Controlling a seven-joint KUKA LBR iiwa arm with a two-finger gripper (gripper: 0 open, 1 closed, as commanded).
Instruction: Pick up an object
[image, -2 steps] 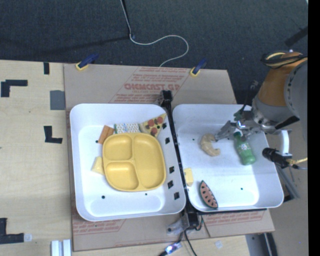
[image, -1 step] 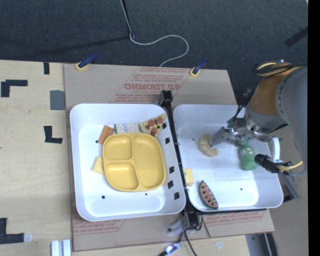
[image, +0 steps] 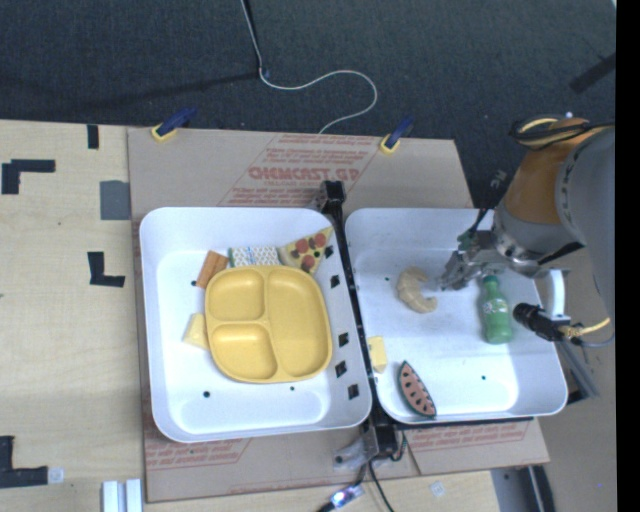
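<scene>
Target candidate: a pale, lumpy tan object lying on the floor of the right bin, toward its back-left part, free of the walls. The gripper hangs just to its right and slightly behind, fingertips close to the lump's upper edge — whether they touch it cannot be made out. Claw state: cannot tell; the tips are small and blurred against the white floor, and nothing is visibly pinched between them.

Judgement on the step: this looks like the approach or closing phase on the lump. To do it well, centre the tips over the object's middle rather than its rim — a grip on the edge would likely nudge it away. Descend straight, close only once both sides are straddled.

Hazard: a green bottle lies just right of the gripper, under the wrist; a sideways correction could knock it.

Elsewhere in the right bin: a watermelon slice near the front, a small yellow block at the divider. The left bin holds a yellow divided plate with small items behind it.
</scene>
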